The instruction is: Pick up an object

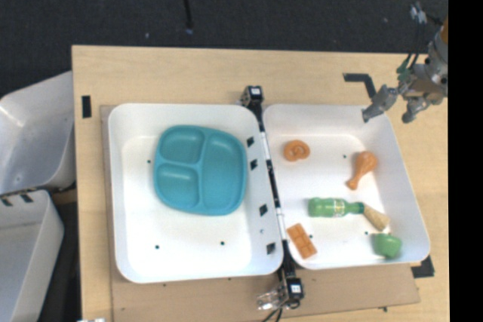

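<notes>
While we scan from the left, we meet the left bin [136,253] first, where a teal divided plate [201,169] lies flat: broad, thin and stiff-looking, with no edge a two-finger claw could easily pinch from above, so we judge it a poor choice. Crossing to the right bin [332,121], we find the small toys. An orange coiled piece [296,151] sits near the bin's far left, alone and with space around it. Nearer the front lies an orange waffle-like block [302,240], close to the bin's left wall, which may crowd the fingers. A green bottle [334,207] lies on its side mid-bin, touching or nearly touching a tan cone-shaped piece [376,219]; we judge the bottle light, rigid and smooth, apt to roll, best pinched across its body. A drumstick [362,169] lies apart, its narrow shank an inviting hold. A green pepper-like toy [387,245] rests by the front right corner. Farthest right, the gripper [392,108] hovers over the bin's far right corner, fingers spread and holding nothing.
</notes>
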`<action>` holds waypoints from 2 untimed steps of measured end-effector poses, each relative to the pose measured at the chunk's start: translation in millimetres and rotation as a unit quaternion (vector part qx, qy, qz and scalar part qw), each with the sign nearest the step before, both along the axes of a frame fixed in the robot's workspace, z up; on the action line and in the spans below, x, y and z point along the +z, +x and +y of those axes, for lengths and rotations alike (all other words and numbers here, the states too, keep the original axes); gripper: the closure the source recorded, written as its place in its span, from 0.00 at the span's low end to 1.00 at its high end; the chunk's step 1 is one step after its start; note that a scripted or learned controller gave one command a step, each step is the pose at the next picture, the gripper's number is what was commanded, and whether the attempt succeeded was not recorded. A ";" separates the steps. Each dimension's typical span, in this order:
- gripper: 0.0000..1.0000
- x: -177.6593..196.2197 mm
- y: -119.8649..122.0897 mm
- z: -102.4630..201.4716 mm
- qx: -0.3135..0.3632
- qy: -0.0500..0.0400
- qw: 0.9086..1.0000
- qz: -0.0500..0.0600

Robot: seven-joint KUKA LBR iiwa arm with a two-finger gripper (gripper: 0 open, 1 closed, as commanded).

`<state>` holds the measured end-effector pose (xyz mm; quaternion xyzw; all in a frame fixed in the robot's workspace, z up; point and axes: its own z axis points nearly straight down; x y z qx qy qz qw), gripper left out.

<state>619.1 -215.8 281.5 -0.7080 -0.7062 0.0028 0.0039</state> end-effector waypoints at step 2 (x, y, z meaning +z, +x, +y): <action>0.00 -46.5 1.9 9.2 0.002 -0.001 1.000 -0.003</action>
